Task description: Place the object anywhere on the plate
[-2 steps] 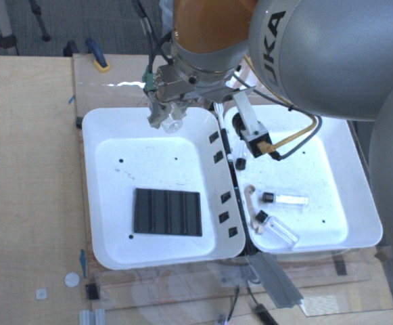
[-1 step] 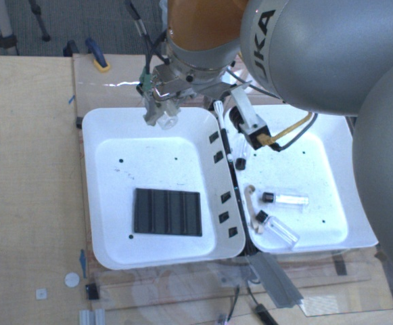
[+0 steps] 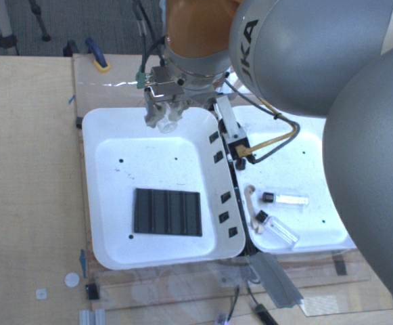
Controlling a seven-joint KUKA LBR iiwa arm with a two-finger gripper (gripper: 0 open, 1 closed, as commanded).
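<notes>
A dark grey ribbed plate [image 3: 168, 212] lies flat in the front half of the left bin [image 3: 108, 147]. My gripper [image 3: 162, 118] hangs over the far rim of that bin, well behind the plate and apart from it. Something pale and glassy shows at its tip, but I cannot make out what it is. Two clear vials with black caps lie in the right bin [image 3: 311, 147]: one vial [image 3: 285, 199] lies crosswise, the other vial [image 3: 275, 227] lies slanted just in front of it.
A black divider with clips [image 3: 226, 181] runs between the two bins. The arm's grey body covers the right bin's far and right side. A cable [image 3: 277, 141] loops over the right bin. Small bits lie on the bench at the front left [image 3: 71, 279].
</notes>
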